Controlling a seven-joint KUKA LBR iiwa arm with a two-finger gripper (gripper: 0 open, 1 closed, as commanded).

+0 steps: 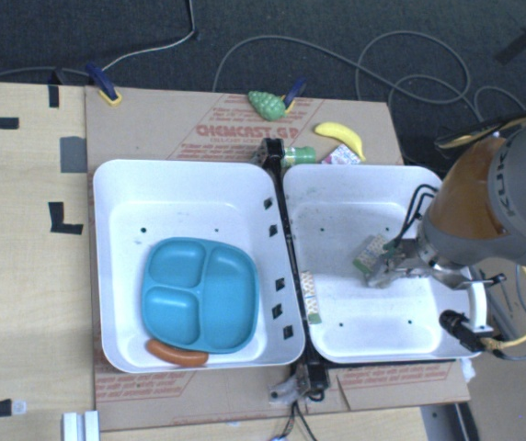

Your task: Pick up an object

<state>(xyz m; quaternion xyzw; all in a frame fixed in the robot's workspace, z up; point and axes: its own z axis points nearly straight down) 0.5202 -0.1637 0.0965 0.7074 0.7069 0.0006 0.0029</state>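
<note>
In the right bin (pixel 337 343), the hand (pixel 387 269) sits low at about three o'clock, touching a small greenish packet (pixel 370 254). Whether it grips the packet, I cannot tell. A shallow pinch on thin wrapping could slip when lifted.

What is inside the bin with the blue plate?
The left bin holds the blue plate and a hot dog by its near edge. Anything under the plate is hidden.

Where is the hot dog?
The hot dog lies in the left bin, at its near edge, right beside the blue plate.
</note>
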